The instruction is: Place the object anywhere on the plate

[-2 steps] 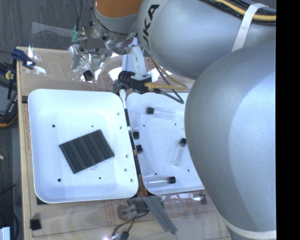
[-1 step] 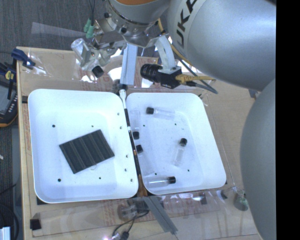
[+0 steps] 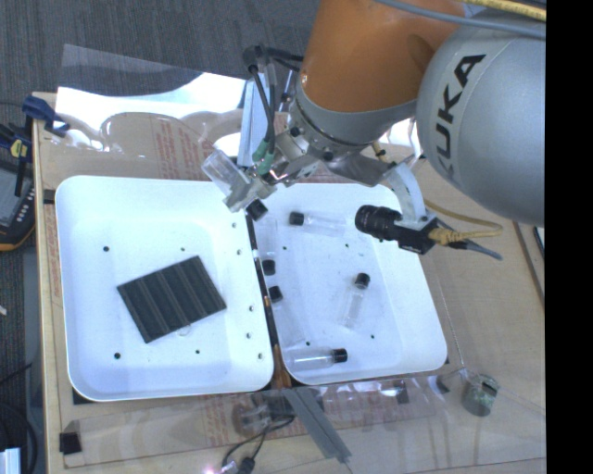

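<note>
This is a robotics lab, plainly: a big industrial KUKA arm (image 3: 482, 102) leans over a wooden counter (image 3: 519, 389) carrying two shallow white bins (image 3: 83, 278), small capped vials (image 3: 313, 355) scattered in the right one, clear plastic sheeting (image 3: 120, 97) beneath, grey carpet (image 3: 139, 28) beyond.

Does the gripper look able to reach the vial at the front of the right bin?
Probably yes. The vial lies flat with nothing over it, and the gripper hangs at the far side. The bin's front wall close by may crowd the grasp.
</note>
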{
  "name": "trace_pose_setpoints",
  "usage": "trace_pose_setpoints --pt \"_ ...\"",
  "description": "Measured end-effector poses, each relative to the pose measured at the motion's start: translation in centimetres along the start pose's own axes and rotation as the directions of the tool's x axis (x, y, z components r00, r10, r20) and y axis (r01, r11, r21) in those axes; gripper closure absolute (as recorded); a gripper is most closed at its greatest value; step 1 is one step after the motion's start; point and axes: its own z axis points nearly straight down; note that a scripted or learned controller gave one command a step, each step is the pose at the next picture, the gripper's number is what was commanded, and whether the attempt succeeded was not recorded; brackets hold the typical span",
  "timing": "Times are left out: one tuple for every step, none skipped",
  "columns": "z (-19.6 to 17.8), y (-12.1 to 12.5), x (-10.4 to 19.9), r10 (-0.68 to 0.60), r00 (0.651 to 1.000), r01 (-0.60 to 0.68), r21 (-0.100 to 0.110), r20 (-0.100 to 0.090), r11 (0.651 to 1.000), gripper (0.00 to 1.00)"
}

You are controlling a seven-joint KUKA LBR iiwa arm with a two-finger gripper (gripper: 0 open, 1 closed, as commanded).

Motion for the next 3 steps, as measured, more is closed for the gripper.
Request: trace_pose_setpoints --pt "-5.2 6.6 6.5 -0.162 0.987 0.162 -0.003 0.002 0.987 1.0" --pt "8.9 -1.1 4.5 -0.448 0.894 0.448 0.002 0.001 0.894 1.0" --pt "-5.6 -1.1 5.8 -0.636 0.772 0.636 -0.002 0.006 0.772 1.0"
